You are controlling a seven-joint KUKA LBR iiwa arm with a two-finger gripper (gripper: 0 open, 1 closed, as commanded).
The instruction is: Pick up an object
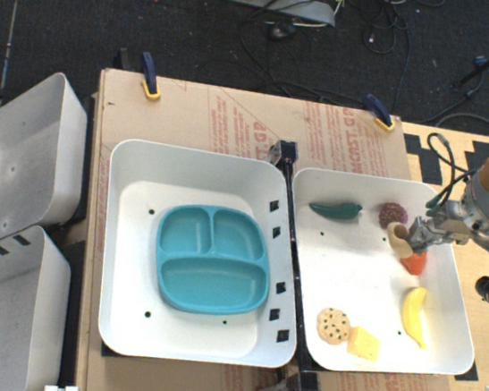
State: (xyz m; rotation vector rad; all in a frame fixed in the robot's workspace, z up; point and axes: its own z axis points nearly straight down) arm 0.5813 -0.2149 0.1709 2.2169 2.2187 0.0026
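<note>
The gripper (421,235) hovers at the right bin's (356,364) far right edge, directly above a small orange-red toy piece (414,262) beside a tan ring (396,236); whether it is open cannot be told. A good grasp needs a vertical descent centred on the orange piece, clear of the bin wall

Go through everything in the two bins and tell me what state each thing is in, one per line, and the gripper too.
Blue plate: flat in the left bin, nothing on it.
Green pepper: lying in the right bin, untouched.
Dark red fruit: resting near the back wall.
Orange piece: lying just below the gripper.
Banana: lying free.
Cookie: flat.
Cheese wedge: beside the cookie.
Gripper: low over the right bin's far side.
</note>
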